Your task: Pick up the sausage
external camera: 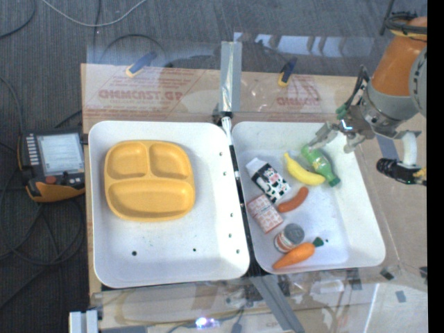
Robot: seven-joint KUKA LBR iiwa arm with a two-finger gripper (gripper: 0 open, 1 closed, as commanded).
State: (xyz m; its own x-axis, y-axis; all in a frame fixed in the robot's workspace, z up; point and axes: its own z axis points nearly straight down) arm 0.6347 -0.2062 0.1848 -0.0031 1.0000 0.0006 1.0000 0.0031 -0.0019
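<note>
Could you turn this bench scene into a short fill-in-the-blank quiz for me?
1. The yellow tray lies in the ____ bin.
2. The sausage lies just below the ____, a yellow fruit.
3. The orange vegetable nearest the right bin's front edge is a ____.
4. The pincer hovers over the right bin's ____ corner, near the green bottle.

Missing words: left; banana; carrot; upper right

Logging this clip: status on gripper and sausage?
Gripper open, above right bin's far edge. Sausage loose in bin, untouched. Milk carton and banana crowd it.
</note>
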